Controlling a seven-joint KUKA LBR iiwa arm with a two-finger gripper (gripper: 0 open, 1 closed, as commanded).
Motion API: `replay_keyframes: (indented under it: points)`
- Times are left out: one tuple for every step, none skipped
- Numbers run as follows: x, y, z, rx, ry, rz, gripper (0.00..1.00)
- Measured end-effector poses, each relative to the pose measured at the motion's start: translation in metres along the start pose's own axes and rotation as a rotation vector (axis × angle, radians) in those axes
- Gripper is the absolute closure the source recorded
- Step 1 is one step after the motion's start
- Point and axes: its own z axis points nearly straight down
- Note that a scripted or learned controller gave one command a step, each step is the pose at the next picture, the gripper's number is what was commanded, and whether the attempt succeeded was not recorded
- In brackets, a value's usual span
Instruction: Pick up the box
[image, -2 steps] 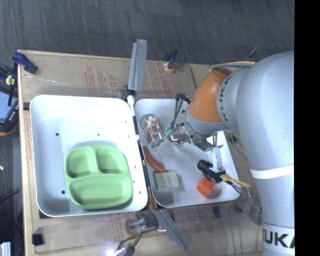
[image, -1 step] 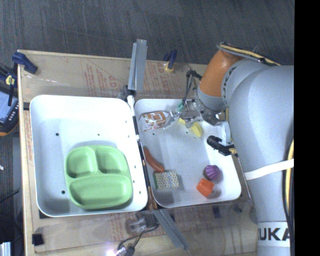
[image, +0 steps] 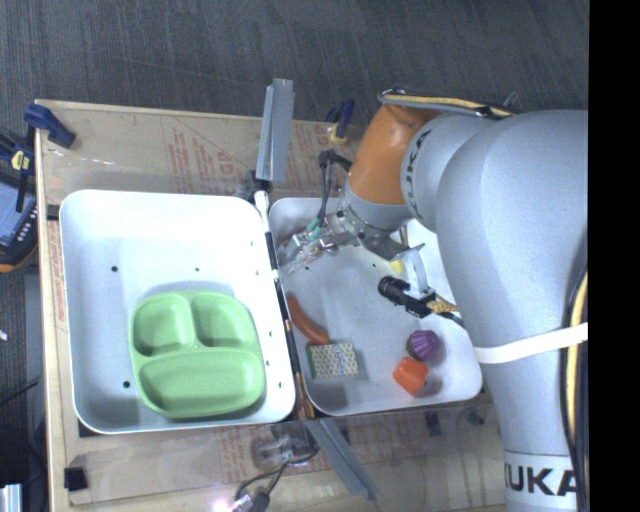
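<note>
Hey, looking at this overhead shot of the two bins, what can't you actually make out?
All in the camera view:
1. The arm covers the right-hand part of the right bin.
2. The hand is small and blurred, and it hides the bin floor beneath it.
3. The pattern on the box is too small to read.
4. The purple thing and the orange thing are too small to identify.

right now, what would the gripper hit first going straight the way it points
Likely the right bin's left wall near its top corner, though depth is unclear. The box lies well off the gripper's line.
</note>
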Motion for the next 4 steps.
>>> replay_keyframes:
  points:
    - [0.006,0.005,-0.001,0.004,-0.008,0.093,0.0]
    - [0.008,0.003,-0.009,0.016,0.002,0.09,1.0]
    - [0.009,0.003,-0.009,0.016,0.002,0.09,0.0]
    - [0.0,0.009,0.003,0.038,0.021,0.067,0.0]
